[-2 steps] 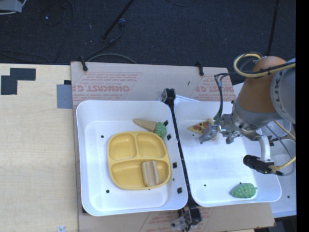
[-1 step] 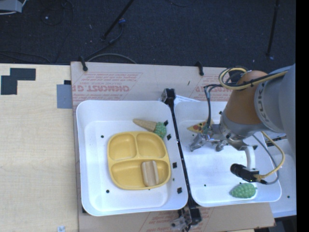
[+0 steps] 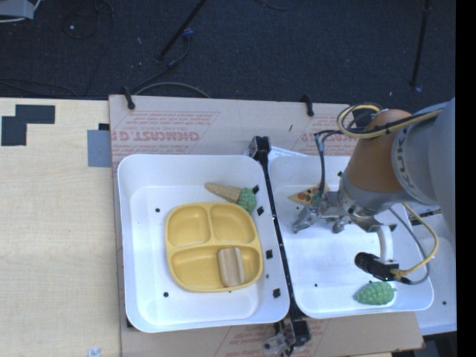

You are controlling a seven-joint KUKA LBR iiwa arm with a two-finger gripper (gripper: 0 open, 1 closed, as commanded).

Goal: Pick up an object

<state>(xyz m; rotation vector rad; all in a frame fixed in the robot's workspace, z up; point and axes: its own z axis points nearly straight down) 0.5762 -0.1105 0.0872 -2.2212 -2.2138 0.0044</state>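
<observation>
My gripper (image 3: 318,223) is low in the right bin (image 3: 327,288), near its upper left part, with its two silvery fingers (image 3: 300,222) spread apart and nothing between them. A small toy pizza slice (image 3: 303,196) lies just above and left of the fingers, close to them. A green bunch of grapes (image 3: 374,294) rests in the right bin's lower right corner, well away from the gripper. The grey arm with its orange band (image 3: 372,162) comes in from the right and hides part of the bin behind it.
The left bin (image 3: 141,274) holds a yellow divided plate (image 3: 195,224) with a tan bun-like piece (image 3: 230,265) in its lower compartment. An ice cream cone toy with a green top (image 3: 232,194) lies above the plate. A black divider (image 3: 271,222) separates the bins. Cables loop off the wrist.
</observation>
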